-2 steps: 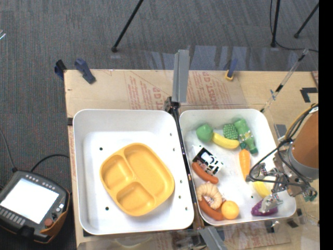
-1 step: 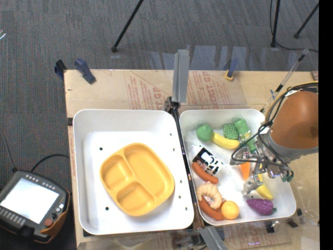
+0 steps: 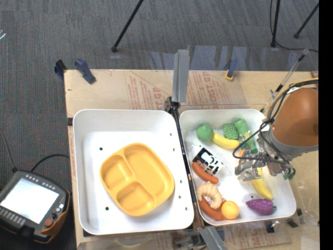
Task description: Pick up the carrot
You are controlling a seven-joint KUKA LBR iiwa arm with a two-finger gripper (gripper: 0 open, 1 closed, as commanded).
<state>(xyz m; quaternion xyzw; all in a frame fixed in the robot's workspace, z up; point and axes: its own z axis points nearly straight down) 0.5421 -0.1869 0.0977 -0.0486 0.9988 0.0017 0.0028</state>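
Camera view: gripper (image 3: 253, 172) low over banana (image 3: 261, 187), carrot (image 3: 205, 173) apart.

We can make out red printed lettering on the cardboard sheet (image 3: 156, 90) under the bins, seemingly upside down, but we cannot read it.

Two white bins (image 3: 83, 139), one yellow plate (image 3: 137, 178), two bananas (image 3: 225, 140)

A robotics lab: a plywood tabletop (image 3: 130, 87) stands on grey office carpet (image 3: 62, 25), held by blue clamps (image 3: 83, 71), ringed by black tripod legs (image 3: 130, 22) and loose cables (image 3: 26, 165), with a handheld robot control pendant (image 3: 32, 204) resting beside it.
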